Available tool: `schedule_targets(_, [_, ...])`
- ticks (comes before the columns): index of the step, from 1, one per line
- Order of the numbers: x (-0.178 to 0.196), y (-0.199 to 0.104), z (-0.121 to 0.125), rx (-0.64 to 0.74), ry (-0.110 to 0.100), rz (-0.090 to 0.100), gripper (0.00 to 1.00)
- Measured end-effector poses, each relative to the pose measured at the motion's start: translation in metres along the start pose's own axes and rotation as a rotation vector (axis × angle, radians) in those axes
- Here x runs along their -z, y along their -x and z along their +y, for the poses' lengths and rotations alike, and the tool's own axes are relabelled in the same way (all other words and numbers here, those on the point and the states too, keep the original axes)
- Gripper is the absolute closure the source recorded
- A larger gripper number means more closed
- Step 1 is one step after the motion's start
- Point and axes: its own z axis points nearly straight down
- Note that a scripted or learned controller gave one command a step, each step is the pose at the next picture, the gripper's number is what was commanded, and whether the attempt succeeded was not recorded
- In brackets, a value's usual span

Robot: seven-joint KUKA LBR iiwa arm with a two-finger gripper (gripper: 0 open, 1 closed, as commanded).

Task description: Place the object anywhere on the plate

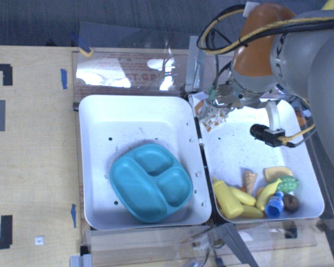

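Observation:
A blue plate [150,181] with three compartments lies in the left bin [100,121], toward its front. Nothing rests on the plate. My gripper [214,111] hangs over the far left corner of the right bin [239,149], close to the wall between the two bins. A small white and orange shape shows at its tip; I cannot tell whether that is a held object or part of the gripper. Toy foods lie heaped at the front of the right bin, well away from the gripper.
The heap holds a yellow banana [231,200], a tan cone [249,178], a yellow wedge [276,173], a green piece [288,183], a blue bottle [274,207] and a brown ball [291,202]. A black cable connector [267,133] hangs from the arm.

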Motion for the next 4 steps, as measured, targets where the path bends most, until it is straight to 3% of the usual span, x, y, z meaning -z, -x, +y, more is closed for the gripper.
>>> schedule_targets(1, [0.000, 0.003, -0.030, -0.051, -0.002, 0.002, 1.00])
schedule_targets(2, [0.003, -0.070, -0.098, 0.075, 0.010, 0.002, 1.00])
schedule_targets(3, [0.000, -0.068, -0.100, 0.073, 0.001, 0.001, 0.00])
schedule_targets(4, [0.009, -0.067, -0.099, 0.071, 0.002, 0.001, 1.00])
